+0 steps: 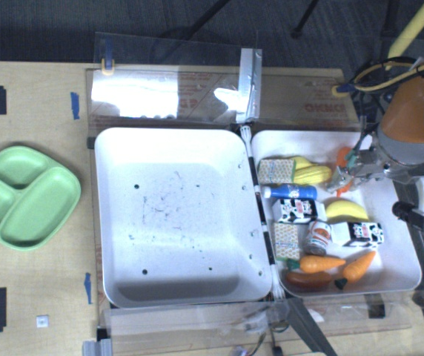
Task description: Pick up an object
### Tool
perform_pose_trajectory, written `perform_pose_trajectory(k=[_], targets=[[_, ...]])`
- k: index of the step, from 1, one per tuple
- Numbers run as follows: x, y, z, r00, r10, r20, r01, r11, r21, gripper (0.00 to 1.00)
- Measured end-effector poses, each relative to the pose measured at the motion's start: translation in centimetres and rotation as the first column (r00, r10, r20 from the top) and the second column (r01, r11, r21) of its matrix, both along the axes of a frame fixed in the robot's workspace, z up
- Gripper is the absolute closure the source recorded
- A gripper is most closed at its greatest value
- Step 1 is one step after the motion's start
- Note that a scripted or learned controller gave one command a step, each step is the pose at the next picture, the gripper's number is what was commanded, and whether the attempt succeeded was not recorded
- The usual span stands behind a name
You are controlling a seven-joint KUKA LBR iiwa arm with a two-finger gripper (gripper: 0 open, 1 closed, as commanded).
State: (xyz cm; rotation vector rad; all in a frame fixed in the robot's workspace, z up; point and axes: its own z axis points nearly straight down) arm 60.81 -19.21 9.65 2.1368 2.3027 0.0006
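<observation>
The right bin (405, 273) holds several objects. Among them are a woven pouch (275, 170), a yellow corn-like piece (312, 173), a blue-and-white tube (290, 193), two cow-patterned cartons (295, 211) (364, 233), a yellow banana (345, 211), a small can (317, 236) and two carrots (322, 263) (357, 265). My gripper (351, 172) hangs low over the upper right part of this bin, just right of the corn-like piece. Small orange bits (343, 155) show right beside it. The orange band of the arm (412, 117) sits above and to the right.
The left bin (123, 273) lies beside the right one, with a raised divider (260, 206) between them. A green sectioned plate (25, 195) rests on the bench at far left. A clear panel (175, 87) stands behind the bins. Cables (379, 73) hang near the arm.
</observation>
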Motion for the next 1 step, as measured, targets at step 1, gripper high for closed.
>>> perform_pose_trajectory(k=[1], targets=[[3.13,8.12,9.01,1.0,-0.01,0.002,0.01,1.0,0.0,1.0]])
